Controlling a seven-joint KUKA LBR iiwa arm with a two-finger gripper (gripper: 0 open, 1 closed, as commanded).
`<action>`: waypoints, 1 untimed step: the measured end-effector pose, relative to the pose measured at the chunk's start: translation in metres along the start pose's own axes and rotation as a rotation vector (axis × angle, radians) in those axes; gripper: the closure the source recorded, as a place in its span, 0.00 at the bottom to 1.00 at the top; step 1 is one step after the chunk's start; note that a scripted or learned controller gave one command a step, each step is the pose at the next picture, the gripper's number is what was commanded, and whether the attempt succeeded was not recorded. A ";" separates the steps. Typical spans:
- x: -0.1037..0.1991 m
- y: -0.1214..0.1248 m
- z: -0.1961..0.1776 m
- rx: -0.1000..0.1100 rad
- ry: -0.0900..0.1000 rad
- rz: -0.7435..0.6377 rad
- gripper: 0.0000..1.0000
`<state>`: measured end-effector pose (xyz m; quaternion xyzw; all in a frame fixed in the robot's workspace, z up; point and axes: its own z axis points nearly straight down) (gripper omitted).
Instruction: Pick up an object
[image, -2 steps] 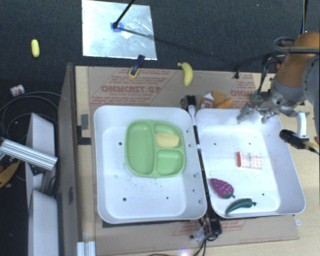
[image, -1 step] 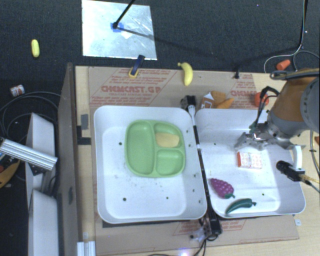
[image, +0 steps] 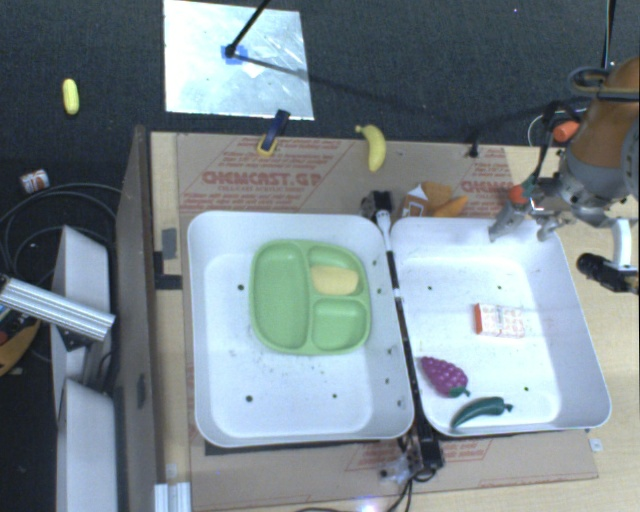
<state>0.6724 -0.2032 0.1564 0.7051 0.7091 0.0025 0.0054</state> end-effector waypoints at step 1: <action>-0.002 -0.031 0.073 0.011 0.004 0.004 0.00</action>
